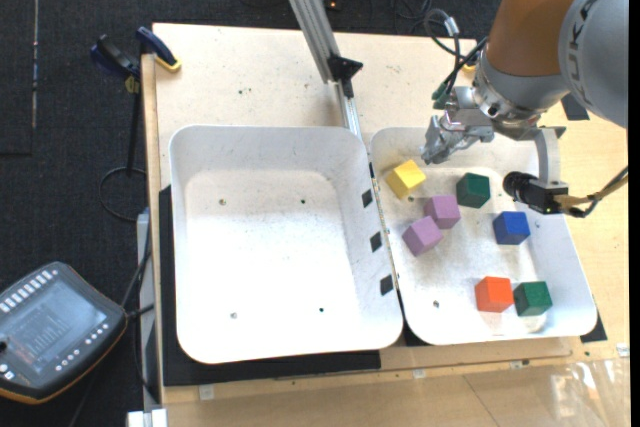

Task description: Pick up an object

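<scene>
Just below-left of gripper (437, 151), yellow cube (407, 177) is sitting clear of neighbours; gripper is hovering, finger state cannot tell; best descending squarely, straddling flat faces.

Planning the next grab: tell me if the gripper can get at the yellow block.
Probably yes. The gripper hangs just beside the yellow block, which sits apart from the purple blocks with nothing on top.

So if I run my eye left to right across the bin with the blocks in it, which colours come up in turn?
Yellow block, then two purple blocks close together, dark green block, orange block, blue block, and last a second green block beside the orange one.
</scene>
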